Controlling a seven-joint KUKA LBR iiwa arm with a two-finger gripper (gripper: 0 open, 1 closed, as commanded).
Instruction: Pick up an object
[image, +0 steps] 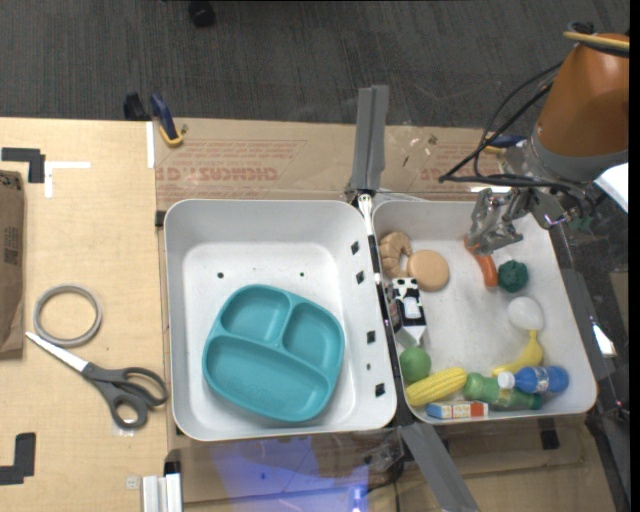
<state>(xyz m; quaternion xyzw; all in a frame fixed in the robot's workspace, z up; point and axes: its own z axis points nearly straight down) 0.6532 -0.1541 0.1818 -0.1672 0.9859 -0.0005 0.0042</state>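
Observation:
My gripper (492, 228) hangs over the far right part of the right bin (575, 300), below the orange wrist band. Just in front of it lie a small orange carrot-like piece (487, 271) and a dark green ball-shaped toy (513, 276). The bin also holds a tan round bun (430, 268), a knobbly beige piece (394, 250), a black-and-white item (407, 300), a white egg (525, 314), a banana (526, 352), a green fruit (414, 362), a corn cob (434, 385), a green bottle (503, 391) and a blue one (545, 380).
The left bin (190, 250) holds a teal divided plate (274, 352). A grey divider bar (370, 140) runs back between the bins. Scissors (110, 382) and a tape roll (67, 314) lie on the bench at left. Cables trail beside the arm at right.

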